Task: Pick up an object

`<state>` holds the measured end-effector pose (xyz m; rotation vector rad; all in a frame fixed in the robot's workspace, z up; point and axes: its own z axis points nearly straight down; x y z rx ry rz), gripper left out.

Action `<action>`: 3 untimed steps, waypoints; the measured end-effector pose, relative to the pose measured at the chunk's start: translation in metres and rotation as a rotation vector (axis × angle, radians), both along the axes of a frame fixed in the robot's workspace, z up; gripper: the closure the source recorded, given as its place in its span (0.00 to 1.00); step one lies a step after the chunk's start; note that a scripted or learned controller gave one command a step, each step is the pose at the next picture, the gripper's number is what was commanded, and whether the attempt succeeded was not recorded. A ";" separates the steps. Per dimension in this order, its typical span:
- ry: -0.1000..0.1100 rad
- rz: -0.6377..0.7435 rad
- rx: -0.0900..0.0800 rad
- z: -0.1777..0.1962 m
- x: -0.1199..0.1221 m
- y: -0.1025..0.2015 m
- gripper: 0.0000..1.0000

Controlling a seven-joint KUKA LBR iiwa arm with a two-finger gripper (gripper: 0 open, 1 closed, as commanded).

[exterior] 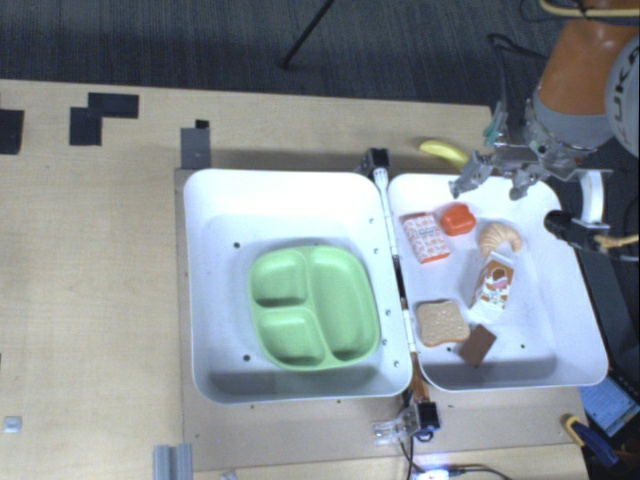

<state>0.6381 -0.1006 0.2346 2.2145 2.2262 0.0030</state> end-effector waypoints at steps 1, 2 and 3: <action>-0.008 -0.002 -0.001 -0.140 0.000 -0.002 0.00; -0.010 -0.002 0.002 -0.128 0.001 -0.001 1.00; -0.009 -0.002 0.002 -0.129 0.001 -0.001 0.00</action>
